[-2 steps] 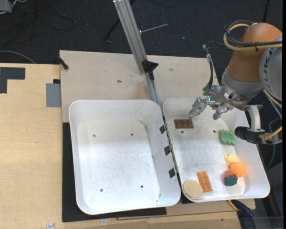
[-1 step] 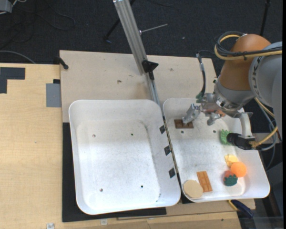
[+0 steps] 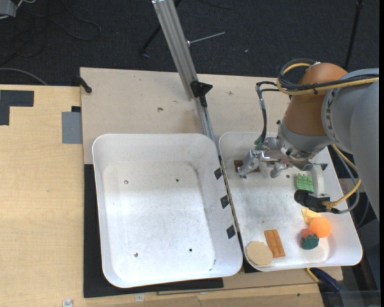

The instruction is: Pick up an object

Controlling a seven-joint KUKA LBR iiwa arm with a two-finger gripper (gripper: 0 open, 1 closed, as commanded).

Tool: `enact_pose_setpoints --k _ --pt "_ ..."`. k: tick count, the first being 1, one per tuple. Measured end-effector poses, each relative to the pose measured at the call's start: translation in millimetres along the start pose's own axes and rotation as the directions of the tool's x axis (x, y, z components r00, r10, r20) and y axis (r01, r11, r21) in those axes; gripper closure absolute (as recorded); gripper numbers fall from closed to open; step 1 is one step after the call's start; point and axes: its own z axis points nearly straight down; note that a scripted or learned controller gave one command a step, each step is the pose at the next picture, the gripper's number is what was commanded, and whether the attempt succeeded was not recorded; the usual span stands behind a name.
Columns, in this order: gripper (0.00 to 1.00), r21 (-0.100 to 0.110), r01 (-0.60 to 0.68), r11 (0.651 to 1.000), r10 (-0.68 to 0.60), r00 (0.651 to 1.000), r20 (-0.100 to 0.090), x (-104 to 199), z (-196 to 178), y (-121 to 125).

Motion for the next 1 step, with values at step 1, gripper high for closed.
enact_pose_setpoints --k 1 --pt "0.0 -0.005 -0.001 1.0 0.001 1.0 0.002 1.3 30.2 0.4"
